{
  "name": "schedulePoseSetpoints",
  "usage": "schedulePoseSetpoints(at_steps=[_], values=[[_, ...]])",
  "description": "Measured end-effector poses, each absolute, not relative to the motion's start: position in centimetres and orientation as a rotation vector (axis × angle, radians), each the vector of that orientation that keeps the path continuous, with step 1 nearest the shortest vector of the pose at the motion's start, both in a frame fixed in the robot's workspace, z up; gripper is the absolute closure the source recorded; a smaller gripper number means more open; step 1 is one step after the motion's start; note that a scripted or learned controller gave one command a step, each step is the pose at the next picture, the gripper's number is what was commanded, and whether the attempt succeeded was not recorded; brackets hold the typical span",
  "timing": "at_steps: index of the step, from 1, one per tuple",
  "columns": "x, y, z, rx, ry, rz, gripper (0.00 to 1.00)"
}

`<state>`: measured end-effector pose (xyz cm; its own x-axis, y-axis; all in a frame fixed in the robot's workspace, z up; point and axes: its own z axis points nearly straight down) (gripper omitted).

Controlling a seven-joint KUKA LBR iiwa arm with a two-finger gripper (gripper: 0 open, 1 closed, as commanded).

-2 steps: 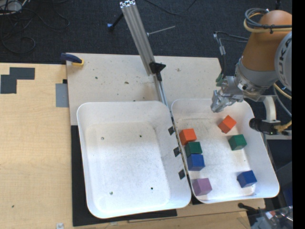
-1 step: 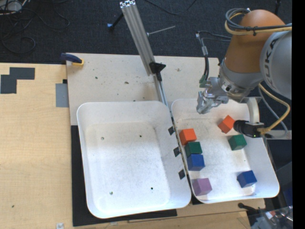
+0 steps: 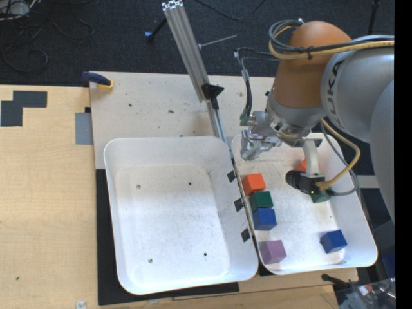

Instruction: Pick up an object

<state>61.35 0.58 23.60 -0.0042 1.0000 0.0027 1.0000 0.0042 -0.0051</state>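
Observation:
My gripper (image 3: pixel 252 149) hangs over the back left corner of the right bin (image 3: pixel 360 253), just behind an orange block (image 3: pixel 253 183). Along that bin's left wall the orange block, a green block (image 3: pixel 261 200), a blue block (image 3: pixel 264 218) and a purple block (image 3: pixel 272 251) lie in a row from back to front. A second blue block (image 3: pixel 333 241) sits near the front right corner. A small red piece (image 3: pixel 300 165) and a green piece (image 3: pixel 320 197) are partly hidden by the arm's cables. No object shows in the gripper.
The left bin (image 3: pixel 116 172) adjoins the right one, with black clips (image 3: pixel 238 203) on the shared wall. A slanted aluminium bar (image 3: pixel 190 50) rises behind the bins. The bulky arm (image 3: pixel 309 76) and its cables (image 3: pixel 341 166) overhang the right bin's back.

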Motion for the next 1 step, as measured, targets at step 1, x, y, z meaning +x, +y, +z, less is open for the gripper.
schedulePoseSetpoints(at_steps=[1], values=[[61.11, 6.37, 23.94, -2.213, -2.225, 0.001, 1.00]])
